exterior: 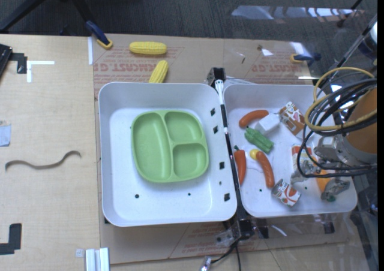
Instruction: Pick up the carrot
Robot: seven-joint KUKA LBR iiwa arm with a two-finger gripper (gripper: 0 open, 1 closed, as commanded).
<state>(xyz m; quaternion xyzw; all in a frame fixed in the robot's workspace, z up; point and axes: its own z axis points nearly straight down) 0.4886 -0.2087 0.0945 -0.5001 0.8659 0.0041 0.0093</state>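
The carrot (240, 165), orange-red and tapered, lies lengthwise against the left wall of the right bin (264, 210). My gripper (318, 180) hangs low over that bin's right front corner, well to the right of the carrot and apart from it. Its two fingers (302, 170) are spread open. A small orange piece (324, 182) lies in the gap between them; I cannot tell whether they touch it. The arm's orange band (365, 123) and looped black cables (327, 108) hide the bin's right side.
The right bin also holds a red sausage (253, 117), a green pickle (258, 139), a white block (268, 123), an orange piece with a yellow end (264, 166) and two small cartons (292, 117) (286, 192). In the left bin (114, 162) lies a green divided plate (170, 145). Two corn cobs (148, 48) lie behind.
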